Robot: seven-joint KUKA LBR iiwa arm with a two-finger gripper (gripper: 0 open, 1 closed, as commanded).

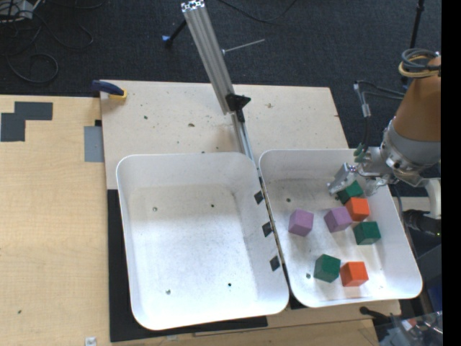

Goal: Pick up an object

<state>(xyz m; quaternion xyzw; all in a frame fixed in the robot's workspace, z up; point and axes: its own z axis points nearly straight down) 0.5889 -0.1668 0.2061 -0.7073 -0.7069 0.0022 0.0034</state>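
A: Dark carpet with cables behind, pale desk (288,110) in front, two white bins on it. Start at the end effector?

B: Yes. End effector (351,182) sits low in the right bin (302,166), upper right part, arm coming in from the right edge. Can't tell how far open it is; metal parts blur together. A green cube (352,191) is right at the tip, touching or nearly so, partly hidden by it. Not clear enough to call it held.

A: So task object?

B: Judging by position, that green cube is the likely target. It lies directly under and just toward the front of the tip, so the coming move is basically a straight close or a small drop, no sideways travel.

A: Neighbours?

B: Orange cube (359,208) just beside it on the near side, touching or almost. Purple cube (337,219) close to the front-left, second purple cube (301,222) further left. Another green cube (366,232) below the orange one. Near the front wall, a green cube (326,268) and orange cube (354,273) side by side.

A: Risk?

B: Crowding. Orange cube could get nudged or pinched along with the green.

A: Left bin?

B: Left bin (144,171), well apart from the tip. Slanted aluminium rail (212,56) behind the bins.
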